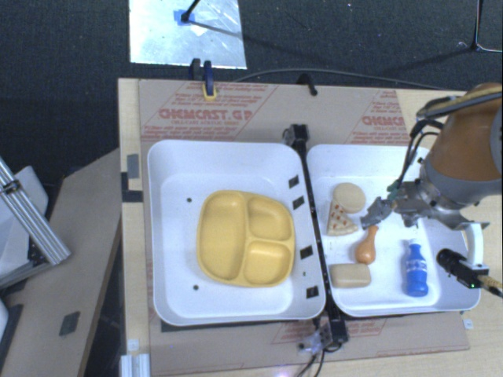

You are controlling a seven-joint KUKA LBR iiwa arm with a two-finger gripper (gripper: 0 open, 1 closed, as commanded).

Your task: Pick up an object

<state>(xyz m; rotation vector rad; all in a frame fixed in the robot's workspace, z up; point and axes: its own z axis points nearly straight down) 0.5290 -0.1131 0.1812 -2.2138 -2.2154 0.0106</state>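
Nothing is picked up yet: the jaws (376, 213) hang just above the orange toy drumstick (366, 246), and I cannot tell if they are apart or together.

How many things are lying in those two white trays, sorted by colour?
Yellow: 1, the divided plate in the left bin.
Tan or beige: 3, the round bun, the pizza slice, the block.
Orange-brown: 1, the drumstick.
Blue: 1, the bottle.
Total: 6
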